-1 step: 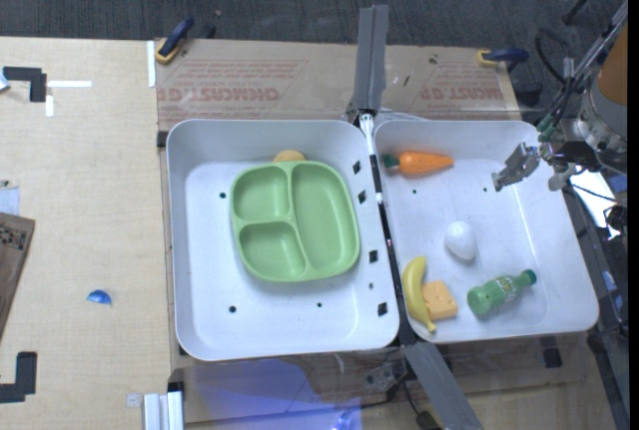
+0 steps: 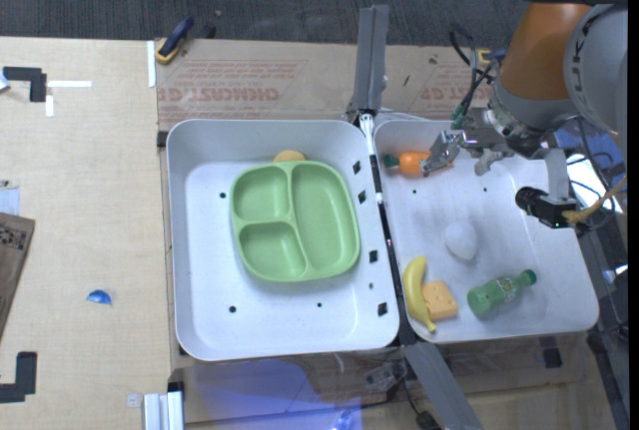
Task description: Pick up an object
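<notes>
Camera view from above: a pale wooden surface (image 2: 80, 218) carries two shallow white bins side by side, with a brown cardboard sheet (image 2: 260, 79) lying along its far edge. At the right, the grey arm with its orange band (image 2: 544, 29) reaches over the far end of the right white bin (image 2: 559, 318), its gripper (image 2: 439, 155) hanging low near the bin's far-left corner; whether it is released or clenched cannot be told from this angle, and nothing is seen held in it. The left white bin (image 2: 200, 268) holds a light green three-compartment plastic plate (image 2: 296, 219), with a small yellow object (image 2: 289, 157) peeping out just beyond the plate's far rim. In the right bin, a green plastic bottle (image 2: 500, 293) lies on its side near the front edge, a yellow banana (image 2: 417, 292) lies along the left wall, and an orange wedge-shaped block (image 2: 440, 300) touches the banana's right side. A small white rounded object (image 2: 461, 242) sits mid-bin, well apart from the others. A small orange fruit-like object (image 2: 409, 162) rests at the far-left corner, just beside the gripper. On the surface at far left lies a tiny blue piece (image 2: 97, 297).
</notes>
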Robot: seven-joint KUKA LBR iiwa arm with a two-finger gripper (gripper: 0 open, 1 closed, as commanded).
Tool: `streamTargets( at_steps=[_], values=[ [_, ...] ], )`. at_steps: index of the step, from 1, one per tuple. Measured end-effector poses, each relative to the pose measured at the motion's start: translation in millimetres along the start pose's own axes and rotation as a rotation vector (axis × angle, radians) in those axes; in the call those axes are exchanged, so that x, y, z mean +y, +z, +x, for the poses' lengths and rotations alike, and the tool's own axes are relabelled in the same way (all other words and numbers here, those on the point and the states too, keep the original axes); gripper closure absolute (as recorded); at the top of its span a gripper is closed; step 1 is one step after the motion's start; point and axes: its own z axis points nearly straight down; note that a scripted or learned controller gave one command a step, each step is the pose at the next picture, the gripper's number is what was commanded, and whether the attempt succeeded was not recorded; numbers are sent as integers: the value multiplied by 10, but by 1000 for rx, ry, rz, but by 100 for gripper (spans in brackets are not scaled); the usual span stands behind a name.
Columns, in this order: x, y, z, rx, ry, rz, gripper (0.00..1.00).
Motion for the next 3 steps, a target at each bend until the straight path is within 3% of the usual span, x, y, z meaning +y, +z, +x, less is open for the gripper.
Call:
streamTargets(
  at_steps=[1,2,3],
  values=[
    [69,-210,727,0,-55,-2,0],
    [399,-207,37,-1,-154,-2,0],
    [399,-415,-41,-1,27,-3,0]
  ],
)
